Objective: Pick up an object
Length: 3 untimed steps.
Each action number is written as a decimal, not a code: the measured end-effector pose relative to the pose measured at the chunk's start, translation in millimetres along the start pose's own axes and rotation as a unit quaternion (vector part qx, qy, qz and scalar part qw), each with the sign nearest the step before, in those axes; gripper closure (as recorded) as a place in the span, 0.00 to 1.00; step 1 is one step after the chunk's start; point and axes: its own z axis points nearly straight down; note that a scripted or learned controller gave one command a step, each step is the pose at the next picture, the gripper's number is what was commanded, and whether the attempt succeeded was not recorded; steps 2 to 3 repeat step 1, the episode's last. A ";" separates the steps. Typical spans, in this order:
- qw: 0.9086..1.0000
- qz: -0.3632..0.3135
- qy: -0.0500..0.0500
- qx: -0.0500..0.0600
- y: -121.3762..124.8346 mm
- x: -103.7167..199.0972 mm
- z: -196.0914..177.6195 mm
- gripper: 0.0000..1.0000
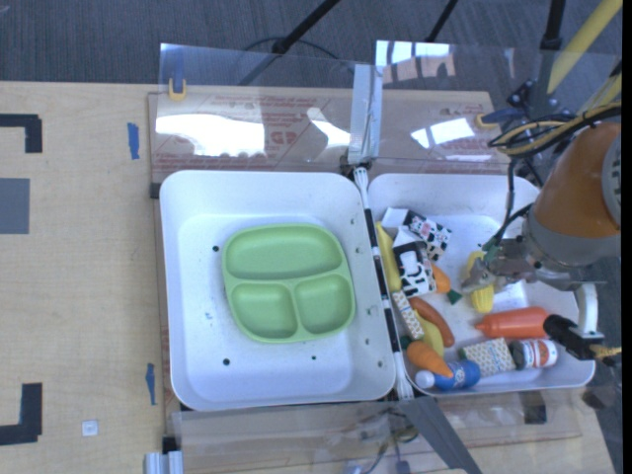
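Observation:
The right bin [464, 188] holds several small toys. Among them are an orange carrot-like piece [512, 322], a white-labelled bottle [513, 355], a blue item [461, 373], a brown sausage shape [434, 320] and black-and-white cow-patterned pieces [419, 278]. My gripper [497, 268] is low inside this bin, toward its right side, below the orange wrist band [583, 191]. A small yellow-green object [478, 273] lies right at the gripper's tip. Whether it is held cannot be made out.
The left bin [188, 265] carries a green divided plate [288, 281]. A raised divider [378, 265] separates the two bins. Clear plastic panels [257, 117] stand behind them. Cables [538, 126] hang near the arm at the right.

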 end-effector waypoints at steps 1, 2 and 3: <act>1.000 -0.004 0.000 0.001 -13.7 -4.1 -78.7 1.00; 1.000 -0.004 0.000 0.001 -13.7 -4.1 -78.7 1.00; 1.000 -0.004 0.000 0.001 -13.7 -4.1 -78.7 1.00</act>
